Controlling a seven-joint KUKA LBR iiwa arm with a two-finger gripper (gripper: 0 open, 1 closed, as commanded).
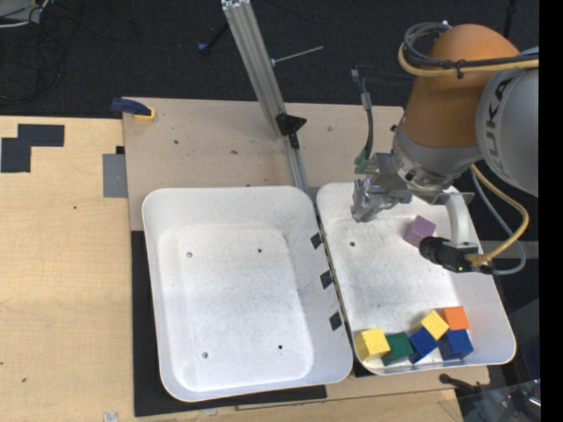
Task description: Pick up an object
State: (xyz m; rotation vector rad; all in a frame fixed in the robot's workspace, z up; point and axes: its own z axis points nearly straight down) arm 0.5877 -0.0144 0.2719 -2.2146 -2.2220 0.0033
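Our gripper (369, 202) hangs at the frame's centre right; its grip we cannot tell. We should descend straight over the purple block (420, 229).

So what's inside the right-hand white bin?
In the right bin: a purple block and clustered yellow, green, blue and orange blocks. The arm covers its far corner.

Two white bins (237, 385) sit side by side on the counter (202, 143); seven blocks lie in the right one: two yellow (373, 342), two blue (456, 345), one green (398, 348), one orange (455, 316), one purple (420, 229).
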